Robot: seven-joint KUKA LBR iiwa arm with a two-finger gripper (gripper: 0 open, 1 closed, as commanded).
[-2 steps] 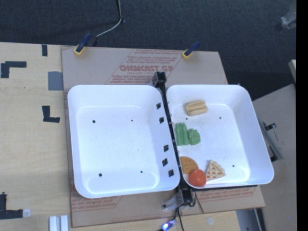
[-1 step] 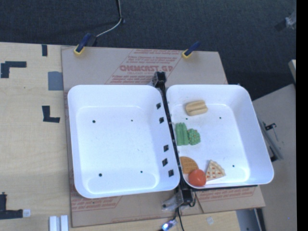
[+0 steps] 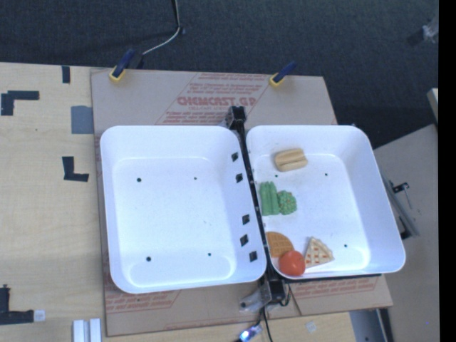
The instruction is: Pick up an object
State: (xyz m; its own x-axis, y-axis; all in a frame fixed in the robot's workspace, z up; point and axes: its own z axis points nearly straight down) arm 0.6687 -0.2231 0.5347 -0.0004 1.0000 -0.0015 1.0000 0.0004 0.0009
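Two bins [image 3: 107, 148], five toy foods [image 3: 276, 199]

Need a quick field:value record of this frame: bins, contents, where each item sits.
left bin: white, shallow, bare floor
right bin: white, shallow, holds five items
bread roll: upper middle of right bin
green item: by the divider, mid bin
orange disc: near corner by the divider
red tomato: near edge, touching the orange disc
waffle wedge: just right of the tomato
base: cardboard sheet, two clamps at far edge
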